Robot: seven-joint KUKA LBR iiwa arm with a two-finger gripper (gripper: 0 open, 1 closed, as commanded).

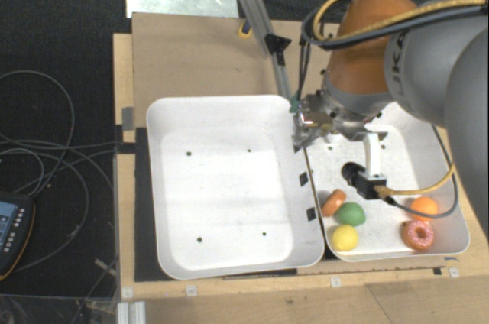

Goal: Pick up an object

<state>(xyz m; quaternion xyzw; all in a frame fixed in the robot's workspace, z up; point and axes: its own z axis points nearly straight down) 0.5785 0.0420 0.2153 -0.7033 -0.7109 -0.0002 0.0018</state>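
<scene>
Approach step: jaws hover at the right bin's (382, 229) far-left corner, opening can't be told; next needs travel toward the green ball (351, 214), then descent.

Arm (435, 47) enters from frame right. Hand (302, 133) sits at the right bin's (452, 242) upper-left corner, beside the left bin (229, 185). Lower right bin: orange piece (333, 202), green fruit (351, 214) and lemon (344, 238) clustered; orange (424, 206) just above pink donut (418, 235).
</scene>
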